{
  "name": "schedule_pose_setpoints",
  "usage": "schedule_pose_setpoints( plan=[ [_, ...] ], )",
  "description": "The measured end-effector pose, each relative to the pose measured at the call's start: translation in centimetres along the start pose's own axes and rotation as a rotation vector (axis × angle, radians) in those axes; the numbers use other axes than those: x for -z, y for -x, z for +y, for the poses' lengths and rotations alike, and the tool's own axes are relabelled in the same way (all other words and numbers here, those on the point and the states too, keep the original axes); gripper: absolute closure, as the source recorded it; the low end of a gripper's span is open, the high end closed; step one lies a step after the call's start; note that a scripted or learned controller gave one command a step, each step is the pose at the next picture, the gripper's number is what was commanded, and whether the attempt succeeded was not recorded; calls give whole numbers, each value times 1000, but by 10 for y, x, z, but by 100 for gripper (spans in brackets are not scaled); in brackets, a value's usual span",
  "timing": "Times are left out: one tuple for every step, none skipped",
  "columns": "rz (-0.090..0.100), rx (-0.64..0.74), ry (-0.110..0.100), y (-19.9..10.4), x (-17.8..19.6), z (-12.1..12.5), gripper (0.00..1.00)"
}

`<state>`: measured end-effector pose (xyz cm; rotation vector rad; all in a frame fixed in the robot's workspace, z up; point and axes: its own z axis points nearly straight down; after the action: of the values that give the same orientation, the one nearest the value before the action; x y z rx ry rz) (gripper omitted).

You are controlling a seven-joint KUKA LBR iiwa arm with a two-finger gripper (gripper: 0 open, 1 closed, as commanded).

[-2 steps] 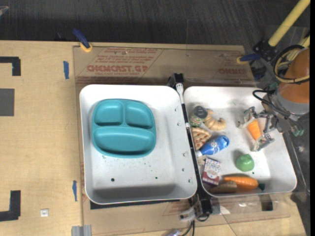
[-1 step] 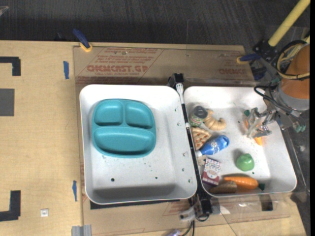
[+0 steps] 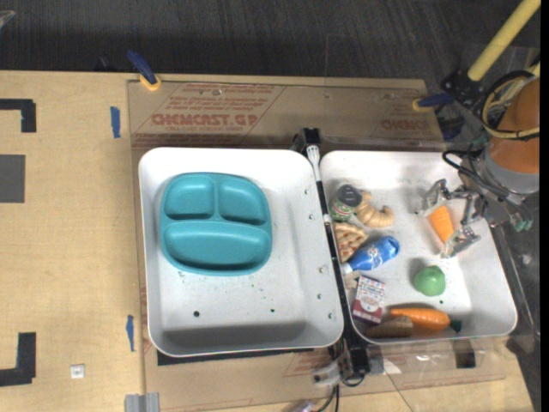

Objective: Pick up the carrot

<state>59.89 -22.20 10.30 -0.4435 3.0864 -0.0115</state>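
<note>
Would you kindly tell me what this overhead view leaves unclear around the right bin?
- Arm: camera view, cut off by the right edge above its orange band.
- Orange wedge: camera view, partly covered by the end effector; whether it is gripped or lifted is unclear.
- Packet beside the carrot: camera view, print too small to read.

I have a single fixed camera, mounted above the brown cardboard-covered bench [image 3: 69, 256] and looking down at a slant. It sits far enough back to take in both shallow white plastic bins, the left bin [image 3: 232, 329] and the right bin [image 3: 489, 269], with dark carpet along the top of the view. The grey arm with its orange band [image 3: 515, 118] enters from my right edge.
</note>
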Motion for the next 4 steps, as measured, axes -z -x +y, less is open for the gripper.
schedule_pose_setpoints(
  plan=[
    [-10,1,-5,4,13,0,100],
    [7,274,8,-33,-12,9,100],
    [9,275,8,-34,-13,9,0],
    [9,266,8,-77,-12,22,0]
  ],
)
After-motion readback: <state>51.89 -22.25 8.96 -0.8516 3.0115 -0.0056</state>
